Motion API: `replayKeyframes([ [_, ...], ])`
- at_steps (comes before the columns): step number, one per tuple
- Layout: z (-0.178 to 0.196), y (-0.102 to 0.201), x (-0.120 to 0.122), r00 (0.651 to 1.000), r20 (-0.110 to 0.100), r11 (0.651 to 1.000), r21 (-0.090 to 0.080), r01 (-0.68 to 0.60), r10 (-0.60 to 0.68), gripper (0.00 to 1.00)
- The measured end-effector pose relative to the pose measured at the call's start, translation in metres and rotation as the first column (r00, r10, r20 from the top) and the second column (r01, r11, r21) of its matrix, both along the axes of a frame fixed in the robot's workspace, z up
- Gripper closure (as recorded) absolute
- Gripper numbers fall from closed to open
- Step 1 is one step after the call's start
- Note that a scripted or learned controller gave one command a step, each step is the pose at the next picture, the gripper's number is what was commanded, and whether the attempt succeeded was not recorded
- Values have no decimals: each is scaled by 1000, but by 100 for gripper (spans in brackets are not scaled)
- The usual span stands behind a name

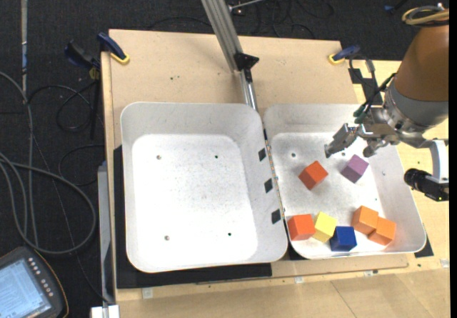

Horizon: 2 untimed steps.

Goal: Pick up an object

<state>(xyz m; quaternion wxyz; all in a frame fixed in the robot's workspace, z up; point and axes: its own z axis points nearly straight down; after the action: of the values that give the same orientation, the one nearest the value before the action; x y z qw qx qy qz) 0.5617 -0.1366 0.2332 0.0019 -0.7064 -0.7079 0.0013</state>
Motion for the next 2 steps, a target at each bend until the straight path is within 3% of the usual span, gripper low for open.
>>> replayKeyframes([
  [1,2,0,1,1000,4,1000,-1,2,-2,0],
  [2,-61,-4,1,1000,-2,1000,0,4,-4,0],
])
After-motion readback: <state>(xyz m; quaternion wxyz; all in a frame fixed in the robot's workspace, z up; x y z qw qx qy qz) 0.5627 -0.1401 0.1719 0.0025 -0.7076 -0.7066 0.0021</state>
